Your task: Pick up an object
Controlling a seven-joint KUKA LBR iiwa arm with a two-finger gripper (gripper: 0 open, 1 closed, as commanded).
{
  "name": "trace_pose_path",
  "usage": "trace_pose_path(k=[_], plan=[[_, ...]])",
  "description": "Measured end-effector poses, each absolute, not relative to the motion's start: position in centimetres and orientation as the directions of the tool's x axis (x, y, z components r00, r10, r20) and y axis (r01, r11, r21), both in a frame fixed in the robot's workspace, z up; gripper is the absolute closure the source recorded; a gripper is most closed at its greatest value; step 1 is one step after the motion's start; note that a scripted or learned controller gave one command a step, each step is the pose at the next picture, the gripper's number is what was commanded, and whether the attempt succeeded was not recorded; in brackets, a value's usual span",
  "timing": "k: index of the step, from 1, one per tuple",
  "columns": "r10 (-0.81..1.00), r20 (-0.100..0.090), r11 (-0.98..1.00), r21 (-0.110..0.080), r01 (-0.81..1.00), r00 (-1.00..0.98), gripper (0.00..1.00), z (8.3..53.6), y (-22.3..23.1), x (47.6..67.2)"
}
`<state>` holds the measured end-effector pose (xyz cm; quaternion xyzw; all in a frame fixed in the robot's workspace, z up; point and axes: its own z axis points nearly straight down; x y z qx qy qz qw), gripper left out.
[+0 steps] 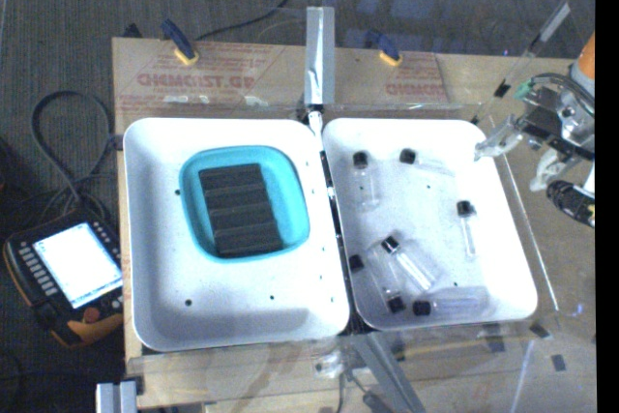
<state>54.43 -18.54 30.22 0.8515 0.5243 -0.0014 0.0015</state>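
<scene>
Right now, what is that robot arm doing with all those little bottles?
The robot's gripper is at the top right corner of the right bin, above its rim. It isn't holding anything. Several small clear vials with black caps lie scattered in that bin, waiting to be picked. The left bin holds a blue tray with a dark block in it.

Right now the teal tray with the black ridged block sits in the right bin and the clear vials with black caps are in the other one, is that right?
Not quite. The camera view shows the teal tray with the black ridged block in the left bin. The clear vials with black caps are in the other one, the right bin.
</scene>
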Motion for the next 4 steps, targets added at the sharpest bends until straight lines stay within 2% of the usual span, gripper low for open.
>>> trace_pose_path(k=[1,2,3,4], plan=[[0.883,-0.003,-0.469,-0.003,0.883,0.469,0.00,23.2,-15.4,58.3],[0.908,0.002,-0.419,0.006,0.908,0.419,0.00,12.3,-9.6,60.5],[0.981,-0.002,-0.195,0.000,0.981,0.195,0.00,23.3,-13.5,59.8],[0.978,0.000,-0.207,-0.004,0.978,0.207,0.00,13.5,-10.1,57.5]])
